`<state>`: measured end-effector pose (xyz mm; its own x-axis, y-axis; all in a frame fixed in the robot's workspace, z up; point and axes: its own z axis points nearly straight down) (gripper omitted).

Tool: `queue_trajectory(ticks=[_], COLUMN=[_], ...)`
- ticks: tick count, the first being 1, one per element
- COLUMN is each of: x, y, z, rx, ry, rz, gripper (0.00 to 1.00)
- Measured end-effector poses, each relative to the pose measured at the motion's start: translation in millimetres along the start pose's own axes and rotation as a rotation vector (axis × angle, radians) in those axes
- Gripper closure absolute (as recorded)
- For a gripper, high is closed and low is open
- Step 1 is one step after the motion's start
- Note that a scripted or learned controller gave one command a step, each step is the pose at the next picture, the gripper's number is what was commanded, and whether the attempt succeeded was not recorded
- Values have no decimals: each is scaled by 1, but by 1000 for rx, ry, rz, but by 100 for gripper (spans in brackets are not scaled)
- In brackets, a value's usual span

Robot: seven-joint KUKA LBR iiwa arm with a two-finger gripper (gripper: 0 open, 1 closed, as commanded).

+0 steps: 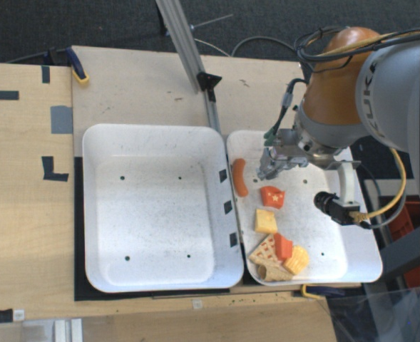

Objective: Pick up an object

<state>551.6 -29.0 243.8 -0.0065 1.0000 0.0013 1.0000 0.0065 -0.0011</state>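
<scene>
You had the grey two-finger gripper (268, 168) low over the upper part of the right-hand shallow white bin (359, 258), hanging from the grey arm with its orange band (338, 84). How the jaws stood could not be told from this angle, and nothing showed between them.

Just left of the gripper, the long orange sausage-shaped piece (239, 177) lay lengthwise close along the bin's left wall, leaving little room on that side. Just below the gripper sat the small red block with a pale mark (272, 197), apart from the sausage piece. Below that lay the pale yellow cheese-like wedge (266, 221).

Near the bin's front-left corner, a tan waffle-textured piece (266, 256), a small red-orange piece (283, 247) and a yellow-orange chunk (296, 260) were crowded together, touching one another and close to the front rim.

The right half of that bin's floor lay open, though a black fitting on the arm (333, 206) hung over it. The left-hand white bin (152, 137) offered a wide open floor, its right rim abutting the other bin.
</scene>
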Motion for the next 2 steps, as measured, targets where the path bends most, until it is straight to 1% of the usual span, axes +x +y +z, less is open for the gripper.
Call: queue_trajectory(ticks=[1,2], x=[50,112], y=[17,27], z=[15,15], rx=[1,1], ry=[0,1], rz=[0,-1], gripper=[100,100])
